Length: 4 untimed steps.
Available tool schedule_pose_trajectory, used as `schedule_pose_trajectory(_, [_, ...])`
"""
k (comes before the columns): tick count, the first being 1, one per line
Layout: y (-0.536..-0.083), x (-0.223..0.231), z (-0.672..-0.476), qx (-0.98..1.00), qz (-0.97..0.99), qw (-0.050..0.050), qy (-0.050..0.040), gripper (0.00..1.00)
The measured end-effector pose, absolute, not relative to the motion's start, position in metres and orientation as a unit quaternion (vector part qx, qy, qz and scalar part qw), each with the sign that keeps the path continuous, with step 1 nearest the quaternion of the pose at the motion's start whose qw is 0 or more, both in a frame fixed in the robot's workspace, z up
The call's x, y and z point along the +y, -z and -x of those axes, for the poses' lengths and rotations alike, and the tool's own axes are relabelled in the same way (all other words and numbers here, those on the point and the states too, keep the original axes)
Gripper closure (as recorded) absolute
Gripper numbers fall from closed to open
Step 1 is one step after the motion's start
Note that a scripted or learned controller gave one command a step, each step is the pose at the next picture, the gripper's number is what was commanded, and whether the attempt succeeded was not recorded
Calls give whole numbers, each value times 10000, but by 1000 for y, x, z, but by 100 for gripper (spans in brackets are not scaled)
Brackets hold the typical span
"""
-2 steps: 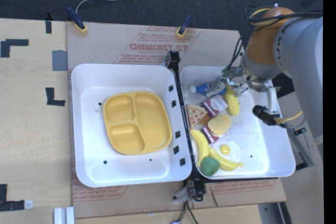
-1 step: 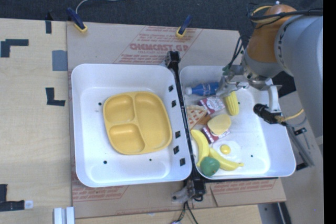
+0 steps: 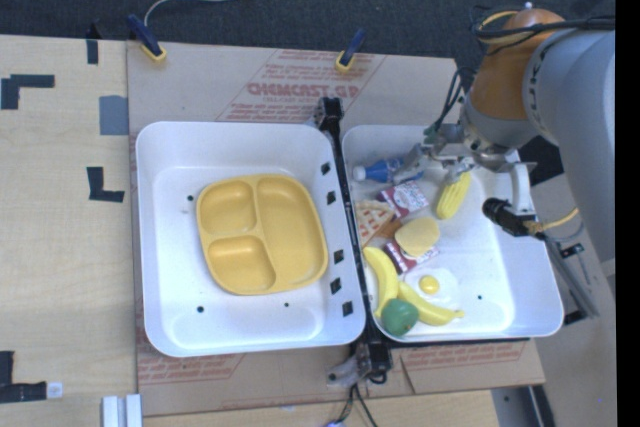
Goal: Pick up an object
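Pincer (image 3: 447, 158) sits low in the right bin (image 3: 520, 300), right by the toy corn cob (image 3: 453, 194), but I can't tell how it stands. Hamburger bun (image 3: 418, 235) lies just below-left of the corn, fried egg (image 3: 433, 286) and banana (image 3: 384, 277) further down.

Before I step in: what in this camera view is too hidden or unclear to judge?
- Claw: the wrist above blocks it, so its grip near the corn cob is unreadable.
- Small packet: print too small.
- Waffle piece: partly under the bun.
- Banana: middle covered by the green fruit and fried egg.
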<state>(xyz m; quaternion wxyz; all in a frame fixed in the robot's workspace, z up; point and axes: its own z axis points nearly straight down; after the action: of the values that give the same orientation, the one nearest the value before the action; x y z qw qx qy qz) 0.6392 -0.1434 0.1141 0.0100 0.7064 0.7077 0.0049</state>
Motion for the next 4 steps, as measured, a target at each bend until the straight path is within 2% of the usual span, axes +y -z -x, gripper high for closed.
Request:
schedule_pose_trajectory(1, [-82, -147, -661, 7095, -7045, -141, 146, 0])
schedule_pose_trajectory(2, [-91, -147, -660, 7083, -7055, -165, 157, 100])
schedule_pose_trajectory(3, [-257, -94, -666, 7080, -7062, 14, -10, 100])
schedule_pose_trajectory(4, [-256, -95, -665, 7078, -7064, 2, 5, 0])
